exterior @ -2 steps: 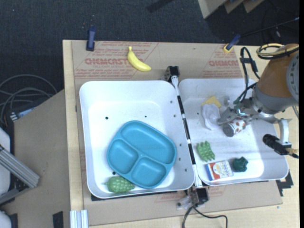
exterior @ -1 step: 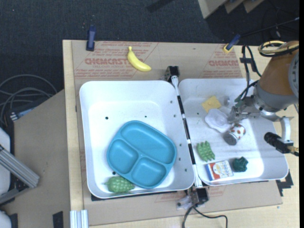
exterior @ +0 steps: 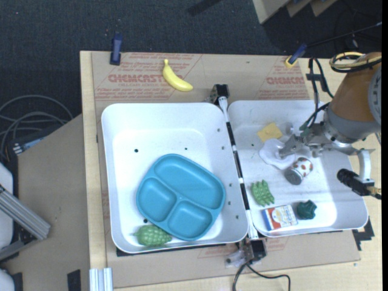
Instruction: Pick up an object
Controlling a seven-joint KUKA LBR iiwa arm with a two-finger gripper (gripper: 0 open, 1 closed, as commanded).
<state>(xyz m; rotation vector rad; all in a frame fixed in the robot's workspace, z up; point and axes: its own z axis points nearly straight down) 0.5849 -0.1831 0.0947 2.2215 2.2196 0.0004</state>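
How far the jaws (exterior: 295, 145) are parted cannot be told; they are lowered in the right bin (exterior: 345, 220) over a white object (exterior: 274, 156), just above a small can (exterior: 298, 170). The arm (exterior: 354, 105) is reached in from the right, bent down at the wrist. On the worktop (exterior: 139, 77) one banana (exterior: 175, 78) is seen. The left bin (exterior: 121, 126) is occupied by one blue divided plate (exterior: 180, 195) and one green bunch (exterior: 153, 236). One yellow piece (exterior: 270, 131), one green bunch, one small carton (exterior: 280, 216) and one dark green item (exterior: 306, 209) are counted in the right bin.
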